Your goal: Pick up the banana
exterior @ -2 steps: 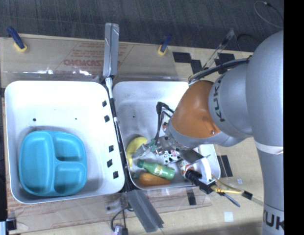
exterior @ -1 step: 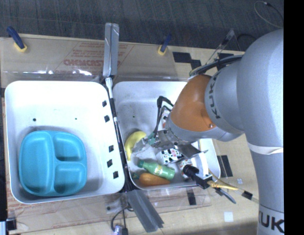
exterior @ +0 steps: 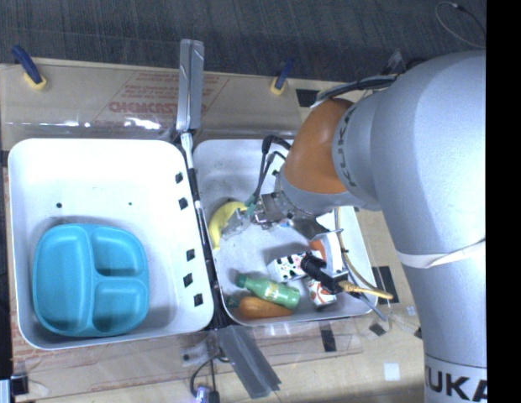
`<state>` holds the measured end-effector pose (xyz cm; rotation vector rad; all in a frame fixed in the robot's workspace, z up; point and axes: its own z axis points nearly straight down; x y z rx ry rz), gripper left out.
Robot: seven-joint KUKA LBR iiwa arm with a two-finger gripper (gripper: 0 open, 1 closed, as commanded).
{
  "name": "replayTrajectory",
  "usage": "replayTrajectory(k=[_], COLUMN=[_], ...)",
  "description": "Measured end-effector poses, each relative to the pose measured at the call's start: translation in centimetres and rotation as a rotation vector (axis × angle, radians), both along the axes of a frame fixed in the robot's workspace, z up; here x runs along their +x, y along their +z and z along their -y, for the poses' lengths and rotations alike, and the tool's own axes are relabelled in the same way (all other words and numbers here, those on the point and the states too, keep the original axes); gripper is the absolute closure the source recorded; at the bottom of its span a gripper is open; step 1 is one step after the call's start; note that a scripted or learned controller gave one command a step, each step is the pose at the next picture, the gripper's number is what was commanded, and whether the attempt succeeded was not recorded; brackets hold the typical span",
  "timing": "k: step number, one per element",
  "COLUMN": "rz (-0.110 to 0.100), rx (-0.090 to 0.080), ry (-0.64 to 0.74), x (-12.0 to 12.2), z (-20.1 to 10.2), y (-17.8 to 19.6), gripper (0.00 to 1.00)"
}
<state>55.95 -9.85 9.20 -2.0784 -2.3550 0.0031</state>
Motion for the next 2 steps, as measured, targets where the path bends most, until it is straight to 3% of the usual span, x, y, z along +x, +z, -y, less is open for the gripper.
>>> replayTrajectory(k=[1,2], rz=[0.000,-0.001], rx=[0.002,0.002], ry=[-0.018,0.103], x=[5.5,-4.5], z=[0.5,-1.5], y=[0.0,10.0], gripper=[0.00,0.00])
